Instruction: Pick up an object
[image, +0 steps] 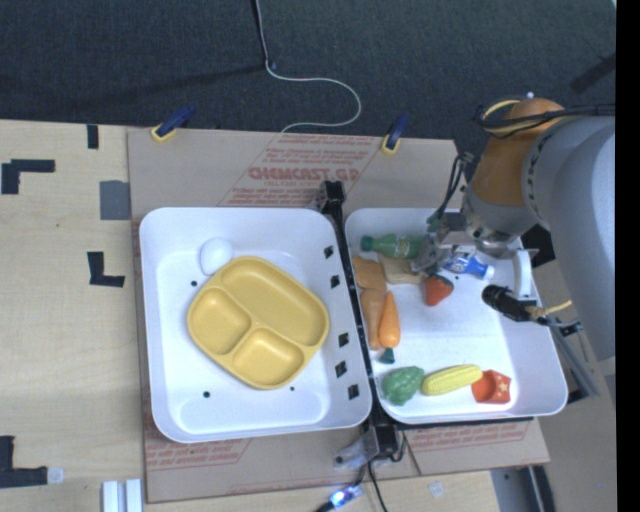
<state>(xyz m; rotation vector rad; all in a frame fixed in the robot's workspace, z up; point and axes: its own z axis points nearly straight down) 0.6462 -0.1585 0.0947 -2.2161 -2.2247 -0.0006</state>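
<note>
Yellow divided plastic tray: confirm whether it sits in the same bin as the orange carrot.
No: the yellow divided plastic tray lies in the left white bin, while the orange carrot lies in the right white bin.

Taking the carrot in the right bin as the mark: a bread slice touches its left side, a bottle lies behind it, a strawberry sits to its right, broccoli and corn lie before it. The divided plate rests in the left bin, well to its left.

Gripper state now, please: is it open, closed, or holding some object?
Gripper: cannot be told; it is low in the right bin, just above the small red item, nothing seen between it.
</note>
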